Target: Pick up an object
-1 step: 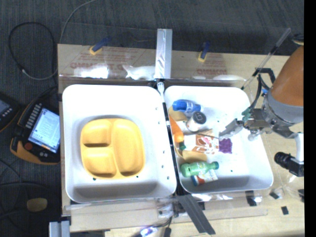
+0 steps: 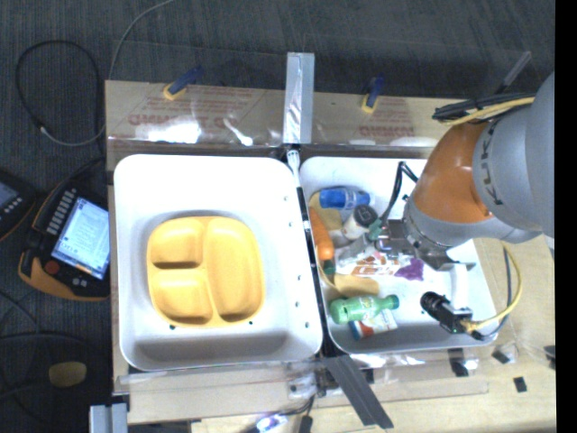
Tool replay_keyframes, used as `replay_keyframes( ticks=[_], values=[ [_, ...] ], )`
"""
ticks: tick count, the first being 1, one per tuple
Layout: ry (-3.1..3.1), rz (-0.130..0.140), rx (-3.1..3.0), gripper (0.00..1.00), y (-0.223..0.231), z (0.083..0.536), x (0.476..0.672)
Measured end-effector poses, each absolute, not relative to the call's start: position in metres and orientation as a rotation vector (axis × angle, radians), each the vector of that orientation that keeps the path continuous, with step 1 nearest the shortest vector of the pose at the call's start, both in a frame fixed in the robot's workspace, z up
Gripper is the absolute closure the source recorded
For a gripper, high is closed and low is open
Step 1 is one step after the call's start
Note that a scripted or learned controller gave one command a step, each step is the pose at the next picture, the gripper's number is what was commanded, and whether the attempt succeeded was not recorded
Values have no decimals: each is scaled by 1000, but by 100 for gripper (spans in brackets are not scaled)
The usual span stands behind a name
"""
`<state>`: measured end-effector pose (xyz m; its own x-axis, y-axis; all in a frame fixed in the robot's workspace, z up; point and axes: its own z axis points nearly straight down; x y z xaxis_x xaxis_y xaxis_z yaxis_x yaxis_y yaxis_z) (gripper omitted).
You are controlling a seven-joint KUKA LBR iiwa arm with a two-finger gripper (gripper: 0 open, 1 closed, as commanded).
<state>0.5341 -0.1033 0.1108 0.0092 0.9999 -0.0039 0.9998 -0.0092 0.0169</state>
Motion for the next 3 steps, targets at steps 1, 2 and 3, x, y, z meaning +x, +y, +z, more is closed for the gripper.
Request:
replay_keyframes(
  ticks=[1, 2, 3],
  values=[
    [2198, 17, 2222, 100, -105, 119, 536],
    [2233, -10, 2213, 100, -40, 251, 533],
    [2232, -10, 2213, 0, -40, 251, 533]
  ],
)
